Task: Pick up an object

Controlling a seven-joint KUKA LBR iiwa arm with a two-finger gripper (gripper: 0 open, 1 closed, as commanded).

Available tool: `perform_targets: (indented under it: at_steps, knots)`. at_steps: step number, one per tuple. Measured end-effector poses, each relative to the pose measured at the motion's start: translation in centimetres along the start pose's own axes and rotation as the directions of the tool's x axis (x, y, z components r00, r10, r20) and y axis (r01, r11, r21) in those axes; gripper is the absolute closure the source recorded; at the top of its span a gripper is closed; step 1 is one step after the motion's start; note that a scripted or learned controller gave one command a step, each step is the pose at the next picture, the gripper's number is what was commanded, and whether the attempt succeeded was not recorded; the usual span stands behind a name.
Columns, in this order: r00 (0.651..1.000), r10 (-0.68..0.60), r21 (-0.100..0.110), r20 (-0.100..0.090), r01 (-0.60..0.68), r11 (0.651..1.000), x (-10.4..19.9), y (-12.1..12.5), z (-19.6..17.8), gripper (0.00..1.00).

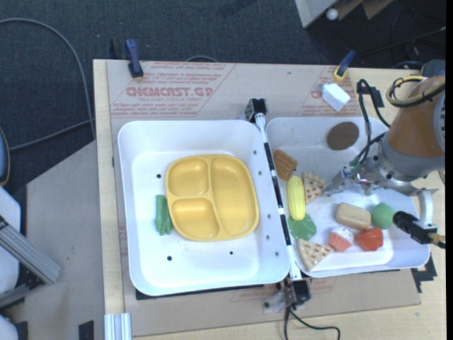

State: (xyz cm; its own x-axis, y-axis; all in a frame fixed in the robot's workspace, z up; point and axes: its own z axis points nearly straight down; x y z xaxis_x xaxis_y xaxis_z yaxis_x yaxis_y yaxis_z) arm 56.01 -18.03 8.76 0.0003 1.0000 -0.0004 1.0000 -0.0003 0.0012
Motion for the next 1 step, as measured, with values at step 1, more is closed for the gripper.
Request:
perform_targets:
  at_steps: [1]
  knots:
    - [1.0, -0.002, 0.0, 0.001, 0.002, 1.0, -1.96, 9.8, 0.25, 0.0]
